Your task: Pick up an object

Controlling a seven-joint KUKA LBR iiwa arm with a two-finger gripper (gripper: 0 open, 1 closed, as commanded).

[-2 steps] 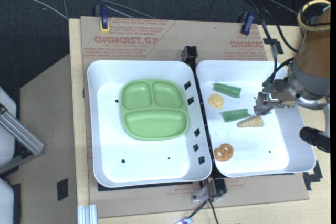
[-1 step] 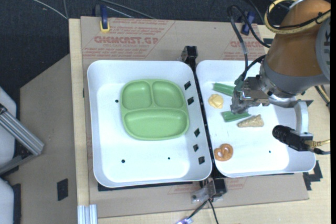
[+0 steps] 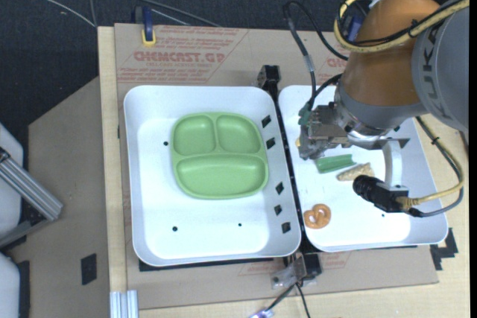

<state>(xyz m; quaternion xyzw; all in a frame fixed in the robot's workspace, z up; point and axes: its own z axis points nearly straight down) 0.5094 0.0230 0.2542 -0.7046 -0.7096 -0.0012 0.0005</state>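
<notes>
Crowding fingers (image 3: 311, 150): green block (image 3: 335, 162), pretzel (image 3: 317, 217).

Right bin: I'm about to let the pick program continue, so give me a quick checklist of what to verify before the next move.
1. Gripper over the right bin: ok.
2. Green stick lies just below the gripper, within reach: ok.
3. Anything held between the fingers: cannot tell.
4. Tan piece lies close beside the green stick; risk of a double grab: not ok.
5. Pretzel sits apart near the front of the bin: ok.
6. Green divided plate in the left bin, away from the arm: ok.
</notes>
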